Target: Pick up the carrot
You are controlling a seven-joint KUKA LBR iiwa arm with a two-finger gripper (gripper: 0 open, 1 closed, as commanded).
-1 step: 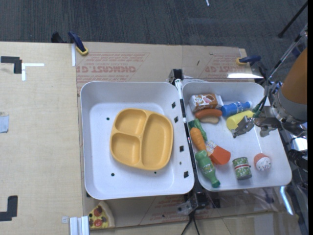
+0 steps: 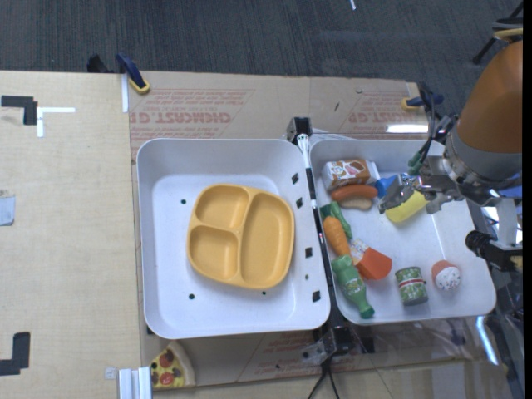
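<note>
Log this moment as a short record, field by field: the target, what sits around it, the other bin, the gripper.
target: carrot, lying near the left wall of the right bin
above it: sausage, small carton
below it: green bottle
right of it: orange-red cup, tin can, white and red ball
left bin: yellow divided plate
gripper: over the right bin's upper part, by a yellow block, apart from the carrot
finger state: cannot tell
</note>
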